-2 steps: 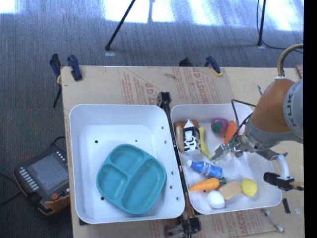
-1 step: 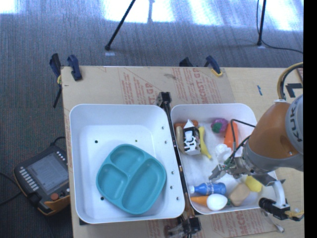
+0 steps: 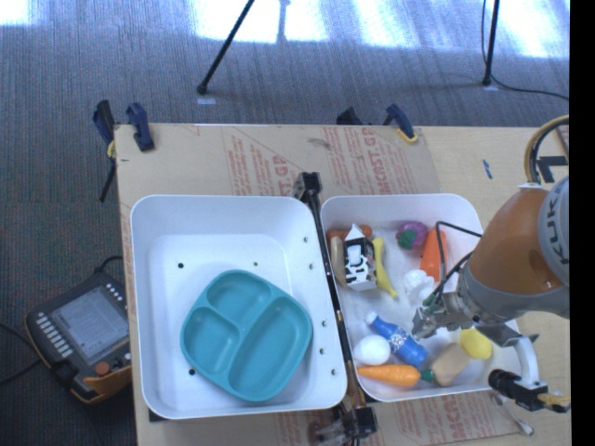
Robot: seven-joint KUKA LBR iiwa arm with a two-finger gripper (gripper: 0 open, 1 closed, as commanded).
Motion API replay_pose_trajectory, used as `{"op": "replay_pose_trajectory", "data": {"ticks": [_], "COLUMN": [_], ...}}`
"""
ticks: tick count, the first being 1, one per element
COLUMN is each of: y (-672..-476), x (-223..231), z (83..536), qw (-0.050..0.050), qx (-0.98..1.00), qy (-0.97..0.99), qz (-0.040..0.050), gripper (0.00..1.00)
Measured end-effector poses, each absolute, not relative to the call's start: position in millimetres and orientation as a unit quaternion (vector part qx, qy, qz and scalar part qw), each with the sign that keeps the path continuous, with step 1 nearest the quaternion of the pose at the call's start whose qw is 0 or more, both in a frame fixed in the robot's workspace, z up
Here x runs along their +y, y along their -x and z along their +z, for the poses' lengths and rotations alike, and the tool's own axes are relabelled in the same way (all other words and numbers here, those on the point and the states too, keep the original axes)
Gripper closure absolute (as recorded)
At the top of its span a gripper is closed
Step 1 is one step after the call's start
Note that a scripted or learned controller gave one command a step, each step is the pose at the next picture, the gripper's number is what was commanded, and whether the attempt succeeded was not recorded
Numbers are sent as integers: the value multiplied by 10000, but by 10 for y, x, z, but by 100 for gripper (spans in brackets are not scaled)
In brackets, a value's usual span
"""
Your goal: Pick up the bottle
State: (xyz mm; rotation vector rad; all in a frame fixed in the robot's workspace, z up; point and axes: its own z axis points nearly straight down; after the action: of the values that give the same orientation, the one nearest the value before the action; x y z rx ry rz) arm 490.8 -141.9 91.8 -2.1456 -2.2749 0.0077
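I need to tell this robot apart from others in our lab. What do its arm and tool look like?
The arm is grey with a broad orange band bearing dark "KU" lettering. A thin black cable loops beside it. The tool is small, dark and metallic.

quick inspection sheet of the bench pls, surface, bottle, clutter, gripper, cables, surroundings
surface: wooden bench bearing a left bin and a right bin, side by side.
job's things: bottle, blue and white, lying tilted in the right bin, next to a white egg.
clutter: teal divided plate in the left bin; in the right bin a cow-print carton, banana, two carrots, purple toy, lemon.
grippers: gripper low over the right bin, just right of the bottle; finger state cannot be made out.
cables: black cable looping at the wrist; another on the floor.
surroundings: grey carpet, tripod legs, clamps, teach pendant.
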Motion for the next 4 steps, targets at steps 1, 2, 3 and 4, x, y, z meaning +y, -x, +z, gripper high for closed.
{"op": "replay_pose_trajectory", "data": {"ticks": [1,2,3,4], "y": [-4909,-4749,-4740,-5090], "x": [-1421,-954,-938,-693], "z": [920,855,921,2592], "qw": [68,-2,56,16], "qx": [-7275,-6732,-6724,-7338], "qy": [6861,7394,7402,6794], "qz": [24,27,39,16], "gripper": [0,0,100,100]}}
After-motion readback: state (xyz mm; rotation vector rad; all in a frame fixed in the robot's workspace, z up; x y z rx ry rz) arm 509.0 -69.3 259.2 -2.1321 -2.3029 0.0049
